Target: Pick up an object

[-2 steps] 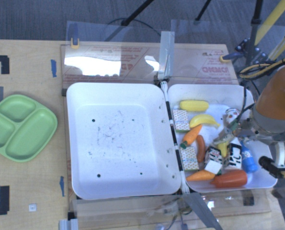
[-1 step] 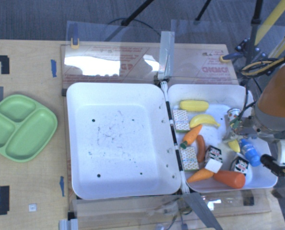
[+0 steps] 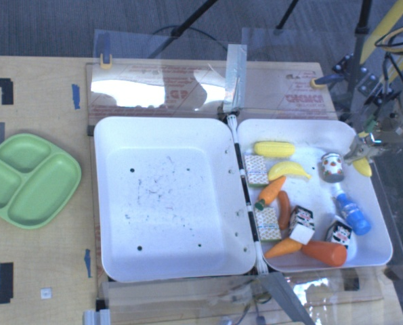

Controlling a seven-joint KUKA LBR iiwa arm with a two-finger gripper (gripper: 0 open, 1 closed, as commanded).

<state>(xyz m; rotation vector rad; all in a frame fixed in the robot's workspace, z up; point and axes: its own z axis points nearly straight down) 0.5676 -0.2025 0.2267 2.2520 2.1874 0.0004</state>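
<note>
My pincer (image 3: 359, 156): at right bin's (image 3: 380, 215) far right rim, grip state unclear, beside a yellow piece (image 3: 364, 168). Right bin: corn cob (image 3: 274, 149), banana (image 3: 288, 171), carrots (image 3: 271, 190), blue bottle (image 3: 352, 213).

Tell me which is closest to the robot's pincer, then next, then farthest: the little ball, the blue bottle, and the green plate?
Counting out from the pincer at the right bin's far right edge:
1. Little ball, just left of the pincer in the right bin.
2. Blue bottle, lower down along the same bin's right side.
3. Green plate, on the bench left of both bins.
</note>
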